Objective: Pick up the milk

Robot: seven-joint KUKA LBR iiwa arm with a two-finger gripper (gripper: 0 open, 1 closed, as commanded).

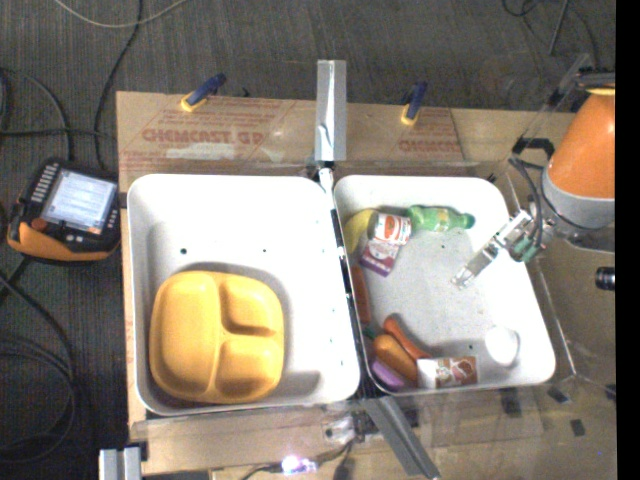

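The milk carton [447,371] lies flat at the near edge of the right bin [525,298], beside a carrot [402,340]. The fingers [478,265] hover above that bin's floor, nearly closed, holding nothing.

You see two white bins: the left bin [140,268] holds a yellow tray [216,335]; in the right bin [455,303], the end effector [470,271] hovers, milk carton [447,372] at the front edge.
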